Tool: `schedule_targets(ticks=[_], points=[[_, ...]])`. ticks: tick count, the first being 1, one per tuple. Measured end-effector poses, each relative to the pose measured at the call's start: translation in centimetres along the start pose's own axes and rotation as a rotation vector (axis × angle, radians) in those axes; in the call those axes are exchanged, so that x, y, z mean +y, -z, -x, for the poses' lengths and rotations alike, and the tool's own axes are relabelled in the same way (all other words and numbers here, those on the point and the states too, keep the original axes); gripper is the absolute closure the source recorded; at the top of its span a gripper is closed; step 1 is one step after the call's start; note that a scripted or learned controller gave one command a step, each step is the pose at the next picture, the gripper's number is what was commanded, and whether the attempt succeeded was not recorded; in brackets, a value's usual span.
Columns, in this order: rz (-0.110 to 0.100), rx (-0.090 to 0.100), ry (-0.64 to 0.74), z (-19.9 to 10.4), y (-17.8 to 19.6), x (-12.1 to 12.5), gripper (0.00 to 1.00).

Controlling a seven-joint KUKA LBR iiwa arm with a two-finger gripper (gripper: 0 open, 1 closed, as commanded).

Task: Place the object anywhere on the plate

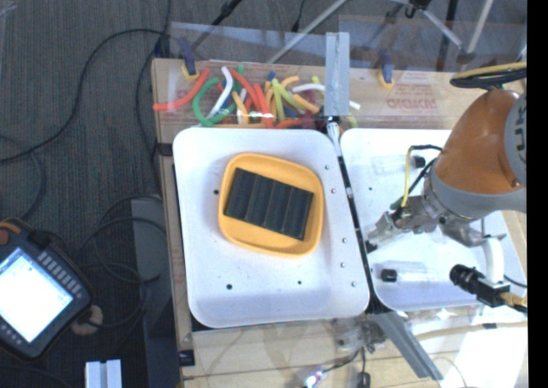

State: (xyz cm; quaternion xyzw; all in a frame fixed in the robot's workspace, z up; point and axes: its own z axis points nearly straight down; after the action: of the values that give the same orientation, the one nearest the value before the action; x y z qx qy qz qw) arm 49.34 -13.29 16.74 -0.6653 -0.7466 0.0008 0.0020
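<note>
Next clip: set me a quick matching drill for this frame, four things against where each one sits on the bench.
Things:
1. yellow plate
2. arm
3. pile of coloured tubes
4. small black object

Places:
A. behind the bins, along the bench's back edge
B. in the left bin
C. low in the right bin, near its front
D. over the right bin, reaching in from the right

Pairs: 1-B, 2-D, 3-A, 4-C
</note>
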Motion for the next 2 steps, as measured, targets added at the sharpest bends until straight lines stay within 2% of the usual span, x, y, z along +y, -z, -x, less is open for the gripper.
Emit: schedule_targets(ticks=[1, 2], points=[[0.002, -0.001, 0.081, -4.6, 4.0, 3.5, 1.00], [0.001, -0.001, 0.389, -11.9, 4.2, 5.1, 1.00]])
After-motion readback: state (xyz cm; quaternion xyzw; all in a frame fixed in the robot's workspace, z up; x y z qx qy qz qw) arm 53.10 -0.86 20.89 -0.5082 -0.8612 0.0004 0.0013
